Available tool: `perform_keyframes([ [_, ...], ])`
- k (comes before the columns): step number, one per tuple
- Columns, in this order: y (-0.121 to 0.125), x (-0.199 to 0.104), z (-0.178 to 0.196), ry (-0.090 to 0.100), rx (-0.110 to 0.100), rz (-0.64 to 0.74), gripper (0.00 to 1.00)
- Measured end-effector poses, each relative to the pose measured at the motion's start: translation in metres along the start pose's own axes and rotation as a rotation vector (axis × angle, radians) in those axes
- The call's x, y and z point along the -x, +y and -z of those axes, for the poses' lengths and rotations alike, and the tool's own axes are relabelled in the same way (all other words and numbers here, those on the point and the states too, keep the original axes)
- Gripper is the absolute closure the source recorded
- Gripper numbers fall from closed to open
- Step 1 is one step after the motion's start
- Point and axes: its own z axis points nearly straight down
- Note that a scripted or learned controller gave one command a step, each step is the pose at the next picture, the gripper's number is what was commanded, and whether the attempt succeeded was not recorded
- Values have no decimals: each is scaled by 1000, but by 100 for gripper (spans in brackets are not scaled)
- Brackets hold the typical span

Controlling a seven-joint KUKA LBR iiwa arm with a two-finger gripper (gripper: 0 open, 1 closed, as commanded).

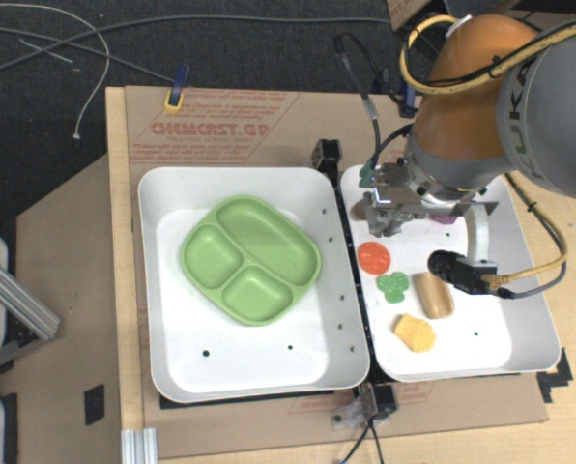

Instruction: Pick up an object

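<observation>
- My fingers (389, 211): grey metal, over the right bin's (530, 346) upper-left part; released or clenched, I cannot tell.
- Right bin, smooth white plastic, holds a flat round orange-red piece (373, 257), a lobed green piece (394, 285), a tan cylinder (435, 295) and a lumpy yellow piece (415, 333).
- Left bin (172, 346): glossy green three-compartment plate (250, 259).

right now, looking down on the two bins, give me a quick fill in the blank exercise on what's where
1. The divided plate in the left bin is coloured ____.
2. That plate has ____ compartments.
3. The yellow piece lies in the ____ bin.
4. The round orange-red piece sits just above a small ____ piece.

Missing words: green; three; right; green
</observation>
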Motion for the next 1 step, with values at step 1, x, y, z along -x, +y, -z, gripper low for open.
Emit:
perform_keyframes([
  [1, -7, -45, -21, -1, -4, -1, 100],
])
